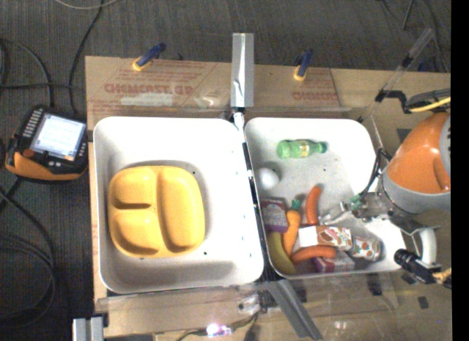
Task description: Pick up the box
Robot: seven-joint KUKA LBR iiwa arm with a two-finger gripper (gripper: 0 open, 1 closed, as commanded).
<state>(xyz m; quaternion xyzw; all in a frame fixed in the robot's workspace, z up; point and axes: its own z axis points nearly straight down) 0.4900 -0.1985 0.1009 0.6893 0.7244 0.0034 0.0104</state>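
Approach step, judging by pose. Box (338, 238) lies in right bin (352, 136), front part, amid carrot (292, 231), sausage (315, 253), banana (278, 252) (tight clutter). Gripper (350, 208) just above box; finger spread: cannot tell. Next: descend, straddle box alone.

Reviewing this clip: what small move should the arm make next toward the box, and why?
Probably a short shift down-left and lower onto the box. The claw sits just above its upper right edge, with nothing visibly between the fingers. The box lies flat in the right bin, crowded by a carrot and a sausage, so approach squarely.
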